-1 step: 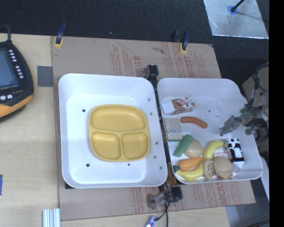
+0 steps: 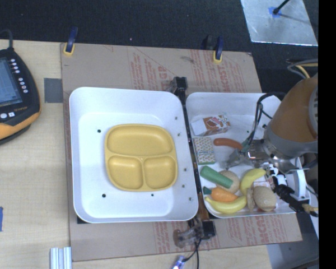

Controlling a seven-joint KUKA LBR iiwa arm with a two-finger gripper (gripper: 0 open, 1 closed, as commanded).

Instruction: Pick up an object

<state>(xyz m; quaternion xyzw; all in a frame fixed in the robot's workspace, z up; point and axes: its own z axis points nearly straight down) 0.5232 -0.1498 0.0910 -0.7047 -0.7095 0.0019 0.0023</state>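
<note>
looking down at the bench, we see our arm (image 2: 294,122) reaching in from the right over the right bin (image 2: 235,98). our gripper (image 2: 252,153) hangs low among the toy food, and we cannot tell whether it is parted or closed. just beside it lie a red sausage (image 2: 228,143), a green cucumber (image 2: 215,176), a carrot (image 2: 223,194), two bananas (image 2: 227,207) and a brownish potato (image 2: 262,197), crowded at the bin's near end. a small printed carton (image 2: 214,124) lies toward the far end. in the left bin (image 2: 84,150) sits a yellow divided plate (image 2: 140,156). a teach pendant (image 2: 8,97) rests at the bench's left edge.
</note>
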